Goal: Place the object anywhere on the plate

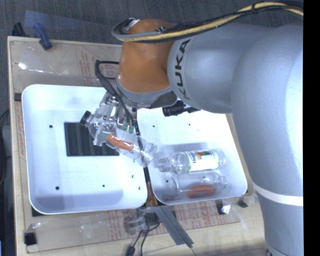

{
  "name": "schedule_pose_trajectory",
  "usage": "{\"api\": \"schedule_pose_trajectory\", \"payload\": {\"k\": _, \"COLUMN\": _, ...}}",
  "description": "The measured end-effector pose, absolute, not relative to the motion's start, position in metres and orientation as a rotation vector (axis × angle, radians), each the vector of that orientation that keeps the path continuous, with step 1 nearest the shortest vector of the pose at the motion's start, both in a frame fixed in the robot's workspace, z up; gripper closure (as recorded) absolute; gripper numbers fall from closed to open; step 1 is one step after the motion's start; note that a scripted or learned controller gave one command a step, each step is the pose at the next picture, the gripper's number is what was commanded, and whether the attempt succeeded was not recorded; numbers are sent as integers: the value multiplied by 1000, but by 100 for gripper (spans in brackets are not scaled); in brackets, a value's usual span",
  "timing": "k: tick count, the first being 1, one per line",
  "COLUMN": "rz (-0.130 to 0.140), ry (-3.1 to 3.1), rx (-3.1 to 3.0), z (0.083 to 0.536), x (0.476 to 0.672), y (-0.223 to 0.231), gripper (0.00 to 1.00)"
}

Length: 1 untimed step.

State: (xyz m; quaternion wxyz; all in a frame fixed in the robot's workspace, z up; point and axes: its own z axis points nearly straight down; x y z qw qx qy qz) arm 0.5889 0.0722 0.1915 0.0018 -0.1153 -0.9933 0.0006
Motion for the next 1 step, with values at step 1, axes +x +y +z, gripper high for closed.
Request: {"api": "schedule_pose_trajectory", "payload": {"k": 1, "rz": 1, "ry": -3142, "rx": -7, "z": 192, "x": 625, "y": 32, "gripper": 100}}
